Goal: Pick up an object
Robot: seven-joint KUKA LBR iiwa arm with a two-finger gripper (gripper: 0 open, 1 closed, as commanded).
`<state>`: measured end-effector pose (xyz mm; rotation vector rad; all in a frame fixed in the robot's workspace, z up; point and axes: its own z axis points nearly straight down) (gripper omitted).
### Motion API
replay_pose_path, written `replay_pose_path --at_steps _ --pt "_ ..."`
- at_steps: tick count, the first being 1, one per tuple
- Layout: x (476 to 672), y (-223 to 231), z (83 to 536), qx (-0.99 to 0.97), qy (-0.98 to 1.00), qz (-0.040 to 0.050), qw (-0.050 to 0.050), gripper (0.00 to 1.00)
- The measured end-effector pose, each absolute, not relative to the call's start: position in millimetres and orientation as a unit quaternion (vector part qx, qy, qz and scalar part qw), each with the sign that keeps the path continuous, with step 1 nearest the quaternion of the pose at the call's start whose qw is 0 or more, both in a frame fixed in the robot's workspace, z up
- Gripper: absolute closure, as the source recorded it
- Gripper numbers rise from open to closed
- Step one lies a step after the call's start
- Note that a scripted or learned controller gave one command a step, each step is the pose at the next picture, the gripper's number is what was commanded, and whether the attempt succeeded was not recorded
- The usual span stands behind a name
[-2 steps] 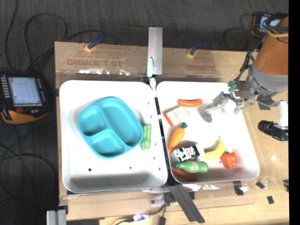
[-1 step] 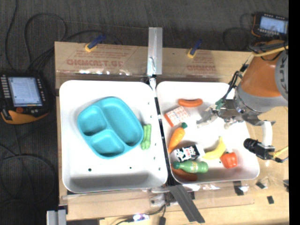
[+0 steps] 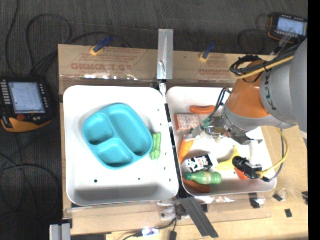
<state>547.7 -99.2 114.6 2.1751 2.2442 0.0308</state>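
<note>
Camera view — arm: reaches from the right over the right bin (image 3: pixel 270 184).
Gripper (image 3: pixel 207 128): low among the toys; whether clenched or released, cannot tell.
Right bin: green bottle (image 3: pixel 202 177), orange carrot (image 3: pixel 186 147), hot dog (image 3: pixel 202 109), small box (image 3: pixel 187 121).
Left bin (image 3: pixel 75 134): blue divided plate (image 3: pixel 117 135) — green pod (image 3: pixel 156 146) beside it.

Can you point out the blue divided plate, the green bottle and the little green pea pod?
blue divided plate (image 3: pixel 117 134): camera view, central ridge between compartments.
green bottle (image 3: pixel 202 178): camera view, middle of its body.
green pea pod (image 3: pixel 156 146): camera view, middle of the pod.
</note>
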Motion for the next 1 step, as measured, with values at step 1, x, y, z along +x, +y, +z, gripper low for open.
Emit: replay_pose_path --at_steps 1 --pt "626.5 -95.7 88.7 0.654 0.757 0.0037 0.004 0.0"
